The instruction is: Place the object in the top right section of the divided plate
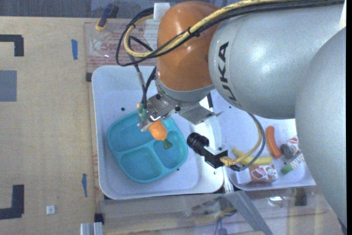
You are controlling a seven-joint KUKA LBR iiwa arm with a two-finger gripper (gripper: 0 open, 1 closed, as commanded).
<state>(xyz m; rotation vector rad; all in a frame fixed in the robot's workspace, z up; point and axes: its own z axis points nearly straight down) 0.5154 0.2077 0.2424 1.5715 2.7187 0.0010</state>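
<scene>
Carrot [158,130] sits over right part of blue divided plate [132,165], just beneath gripper [149,118]. You see orange body with green tip pointing near-right, over plate's upper right section. Gripper hangs right above carrot, touching or nearly so; you cannot tell from this angle how it is set or whether it grips carrot. Plate lies in left white bin [104,91]. Right bin [242,124] holds red sausage [270,142], yellow item [256,161] and small packets.

Arm [247,52] hides right bin [275,179]
</scene>
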